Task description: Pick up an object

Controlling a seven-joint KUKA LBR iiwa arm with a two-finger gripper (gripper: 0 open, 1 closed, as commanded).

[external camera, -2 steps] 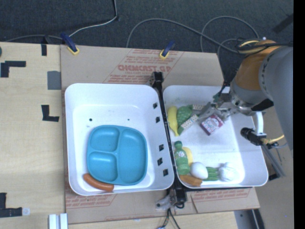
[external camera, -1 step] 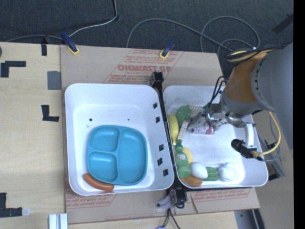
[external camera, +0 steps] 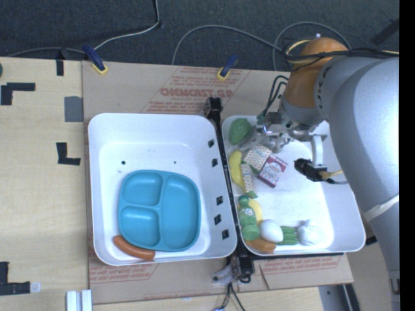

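Nothing is lifted yet: tool (external camera: 277, 132) is hovering over the small box (external camera: 271, 171) in the right bin (external camera: 337, 219); grip state unclear, can't tell.

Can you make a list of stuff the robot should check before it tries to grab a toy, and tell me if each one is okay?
1. Gripper is over the right bin, where the toys are: ok.
2. A toy sits close below it, the small pink box beside the checkered box: ok.
3. Fingers open wide enough to grab: cannot tell, the wrist hides them.
4. Nothing held already: cannot tell for the same reason.
5. Room around the target: not ok, the pink box touches the checkered box, and the yellow banana lies close by.
6. Left bin things, the blue plate and the sausage, are out of the arm's way: ok.
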